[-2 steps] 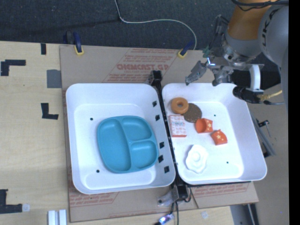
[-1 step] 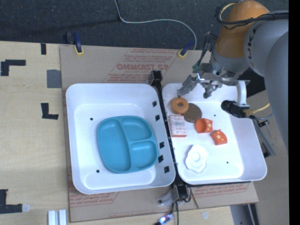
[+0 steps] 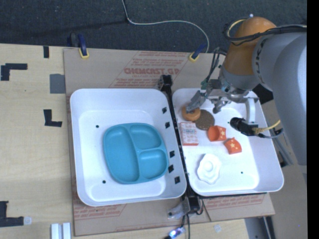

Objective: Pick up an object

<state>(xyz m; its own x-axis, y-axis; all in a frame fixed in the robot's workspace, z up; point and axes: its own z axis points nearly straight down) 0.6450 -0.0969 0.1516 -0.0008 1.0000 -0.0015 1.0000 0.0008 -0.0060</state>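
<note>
Camera view looks down on my pincer point(image 3: 205, 102), low over the right bin point(image 3: 259, 180). Its fingers are spread and grip nothing. Just below-left of them lies a round brown bun point(image 3: 191, 114), touching a darker disc point(image 3: 204, 120). A blue tray point(image 3: 134, 151) fills the left bin point(image 3: 84, 113).

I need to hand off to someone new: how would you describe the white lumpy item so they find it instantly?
Start at the right bin, the one the arm reaches into. Go to its near half, below the cluster of food items; the white lumpy item sits alone there. Unlike the two orange-red pieces and the brown round ones farther back, it is plain white, almost blending with the bin floor.
</note>
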